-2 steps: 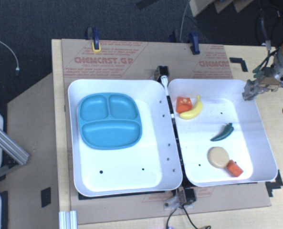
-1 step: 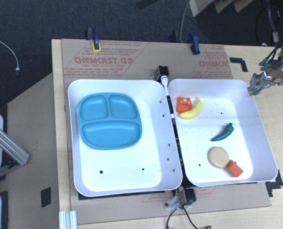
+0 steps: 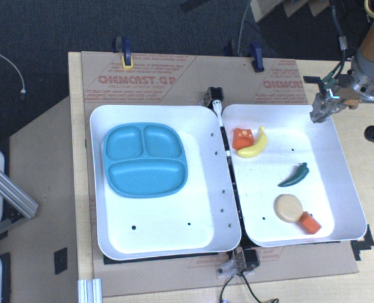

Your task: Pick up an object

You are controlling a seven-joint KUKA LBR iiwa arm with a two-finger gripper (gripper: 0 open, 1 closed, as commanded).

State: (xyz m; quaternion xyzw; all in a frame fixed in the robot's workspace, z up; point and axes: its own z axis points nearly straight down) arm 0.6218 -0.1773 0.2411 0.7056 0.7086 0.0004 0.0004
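**Over the right bin's upper right corner, the gripper hangs with nothing in it**

Toward the upper right of the frame, the gripper (image 3: pixel 321 111) sits at the far right corner of the right bin (image 3: pixel 338 169), above the rim, well apart from every object below. Whether its jaws are spread or pressed together cannot be told at this size; nothing shows between them.

Inside the right bin, near its upper left, a yellow banana (image 3: pixel 255 145) curves against a small red-orange block (image 3: pixel 241 137), the two touching. Lower and nearer the middle lies a dark green pepper (image 3: pixel 294 175), tilted. Toward the lower right, a tan round disc (image 3: pixel 288 207) rests touching a small red piece (image 3: pixel 310 223).

At centre left, the left bin (image 3: pixel 168 226) holds a blue divided plate (image 3: pixel 146 159) with three compartments, lying flat in its upper half.
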